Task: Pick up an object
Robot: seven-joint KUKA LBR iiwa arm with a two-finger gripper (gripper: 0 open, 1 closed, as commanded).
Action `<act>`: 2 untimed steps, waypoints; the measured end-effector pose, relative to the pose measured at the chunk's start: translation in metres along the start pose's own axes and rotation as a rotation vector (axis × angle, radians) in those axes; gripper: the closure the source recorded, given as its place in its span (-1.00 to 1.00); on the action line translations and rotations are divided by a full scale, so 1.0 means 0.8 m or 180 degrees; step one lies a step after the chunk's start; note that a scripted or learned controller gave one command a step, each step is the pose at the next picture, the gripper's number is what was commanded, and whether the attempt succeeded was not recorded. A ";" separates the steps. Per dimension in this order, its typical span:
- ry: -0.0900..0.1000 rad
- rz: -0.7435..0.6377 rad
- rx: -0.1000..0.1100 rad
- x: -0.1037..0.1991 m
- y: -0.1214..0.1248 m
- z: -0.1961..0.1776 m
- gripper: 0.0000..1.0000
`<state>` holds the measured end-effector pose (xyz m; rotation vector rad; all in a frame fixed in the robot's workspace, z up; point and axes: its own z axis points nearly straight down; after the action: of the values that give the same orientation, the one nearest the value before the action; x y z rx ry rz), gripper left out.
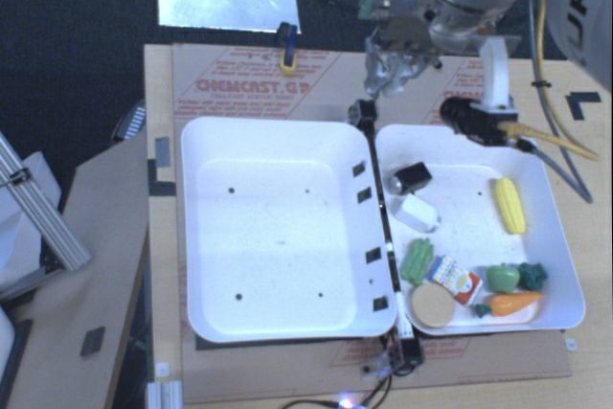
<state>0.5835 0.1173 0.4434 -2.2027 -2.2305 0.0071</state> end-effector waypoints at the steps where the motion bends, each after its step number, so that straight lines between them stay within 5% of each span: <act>1: 0.0013 -0.0010 -0.0036 0.090 -0.120 -0.047 1.00; 2: 0.0005 0.0038 -0.0055 0.090 -0.055 -0.118 1.00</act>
<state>0.5394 0.1884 0.5383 -2.2238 -2.2251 -0.0138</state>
